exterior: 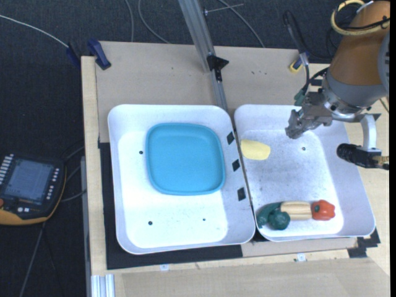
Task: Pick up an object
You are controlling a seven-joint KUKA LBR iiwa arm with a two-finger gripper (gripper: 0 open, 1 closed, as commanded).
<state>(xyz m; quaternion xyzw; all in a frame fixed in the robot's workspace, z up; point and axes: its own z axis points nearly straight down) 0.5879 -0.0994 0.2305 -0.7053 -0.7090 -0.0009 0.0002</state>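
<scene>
Objects: yellow piece point(255, 150) by right bin's point(352, 184) left wall; green point(274, 218), tan point(296, 210) and red point(322, 210) pieces touching along its near edge.
Gripper point(296, 129): above bin's far part, apart from all objects; finger opening cannot be told.
Left bin point(127, 178): blue plate point(185, 158).

I see a pale wooden bench point(154, 73) on dark carpeted floor point(37, 73), thin grey cables point(124, 5) looping there, a handheld control pendant point(28, 187) far left of the tool.
</scene>
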